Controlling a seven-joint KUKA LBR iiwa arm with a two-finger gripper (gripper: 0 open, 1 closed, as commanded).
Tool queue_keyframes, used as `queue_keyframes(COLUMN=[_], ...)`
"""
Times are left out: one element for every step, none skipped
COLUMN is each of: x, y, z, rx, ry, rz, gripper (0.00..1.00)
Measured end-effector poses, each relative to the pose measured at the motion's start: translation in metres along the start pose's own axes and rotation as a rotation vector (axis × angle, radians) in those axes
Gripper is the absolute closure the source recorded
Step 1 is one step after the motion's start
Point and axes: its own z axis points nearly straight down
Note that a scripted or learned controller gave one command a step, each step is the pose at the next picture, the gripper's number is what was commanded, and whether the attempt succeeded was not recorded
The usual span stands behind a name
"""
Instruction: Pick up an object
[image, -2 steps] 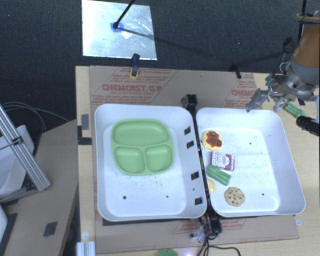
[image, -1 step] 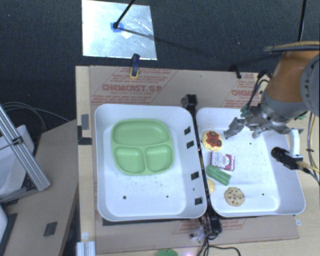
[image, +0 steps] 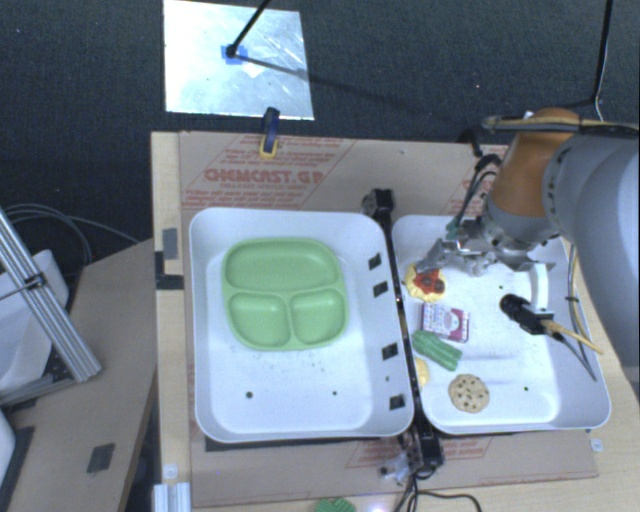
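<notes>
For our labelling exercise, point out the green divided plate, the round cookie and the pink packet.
green divided plate (image: 280, 267), camera view, its top compartment.
round cookie (image: 468, 393), camera view, its middle.
pink packet (image: 445, 321), camera view, its middle.

Divided plate (image: 285, 295) sat mid left bin (image: 215, 400), toward far edge. In right bin (image: 540, 390), along left edge, far to near: toy food (image: 427, 285), packet (image: 445, 321), pickle (image: 437, 349), cookie (image: 468, 393) by near edge. Gripper (image: 442, 258) just behind toy food.

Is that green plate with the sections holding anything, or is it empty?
Empty: all three sections of the green plate show bare green. The cookie and other items lie in the right bin.
</notes>
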Motion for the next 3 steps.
queue_keyframes(x=[0.0, 0.0, 0.012], y=[0.004, 0.003, 0.024], z=[-0.021, -0.019, -0.006], rx=[-0.014, -0.011, -0.001], ry=[-0.002, -0.002, -0.005], rz=[-0.002, -0.002, -0.001], gripper=[1.0, 0.0, 0.0])
